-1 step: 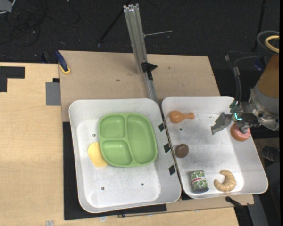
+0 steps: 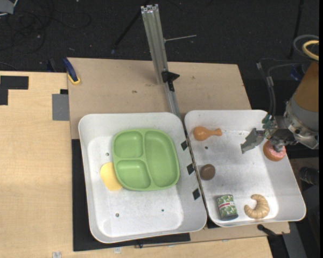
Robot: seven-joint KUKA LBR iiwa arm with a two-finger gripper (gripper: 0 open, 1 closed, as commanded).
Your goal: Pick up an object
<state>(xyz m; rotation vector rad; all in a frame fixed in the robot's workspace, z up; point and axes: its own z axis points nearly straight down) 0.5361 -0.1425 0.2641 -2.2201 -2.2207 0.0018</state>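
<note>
- Jaws hang over the 3 o'clock side of the right-hand shallow white bin (image 2: 242,168), at the end of the grey arm with the orange band (image 2: 306,98); whether they are released or clenched I cannot tell, and nothing is plainly seen between them.
- Likeliest target, judging by nearness: the small round red-orange object (image 2: 274,151), just beside the jaws at their 4 o'clock, hard against the bin's 3 o'clock rim.
- To do this well, I would centre over the object before descending and set the jaws to close along the rim, since the wall leaves little room on the outer side.
- A round shape may roll or squirt free, so a low, centred grip seems wise.
- It looks smooth, ball-like and reddish with a paler top; finer detail is too small to tell.
- Further out in the same bin: an orange pear-shaped toy (image 2: 206,133) at 11 o'clock, a brown ball (image 2: 207,171) at 9, a green printed can (image 2: 226,206) at 7 and a tan croissant-shaped toy (image 2: 257,206) at 5, all well apart from the target.
- Left-hand white bin (image 2: 140,219) holds a green divided plastic plate (image 2: 146,159) with a yellow lump (image 2: 110,177) touching its 8 o'clock edge.
</note>
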